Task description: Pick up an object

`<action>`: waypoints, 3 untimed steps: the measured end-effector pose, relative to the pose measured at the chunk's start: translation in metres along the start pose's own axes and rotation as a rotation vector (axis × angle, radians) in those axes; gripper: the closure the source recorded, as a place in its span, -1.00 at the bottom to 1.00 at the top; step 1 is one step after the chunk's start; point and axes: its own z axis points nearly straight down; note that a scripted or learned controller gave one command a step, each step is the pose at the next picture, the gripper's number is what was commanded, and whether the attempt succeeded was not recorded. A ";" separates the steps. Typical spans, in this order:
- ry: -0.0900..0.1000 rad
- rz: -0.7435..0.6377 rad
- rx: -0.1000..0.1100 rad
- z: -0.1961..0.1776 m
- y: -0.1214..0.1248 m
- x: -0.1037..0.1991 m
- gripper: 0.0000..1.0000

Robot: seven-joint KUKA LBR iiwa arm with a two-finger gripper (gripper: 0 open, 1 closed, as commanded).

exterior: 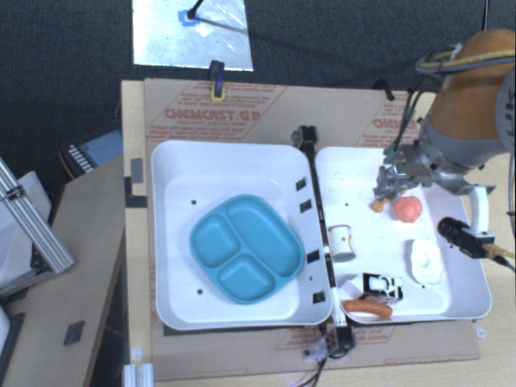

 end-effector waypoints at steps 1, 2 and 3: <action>0.001 0.000 0.001 0.017 0.014 0.052 1.00; 0.001 -0.001 -0.001 0.016 0.025 0.106 1.00; 0.001 0.000 0.000 0.018 0.023 0.156 1.00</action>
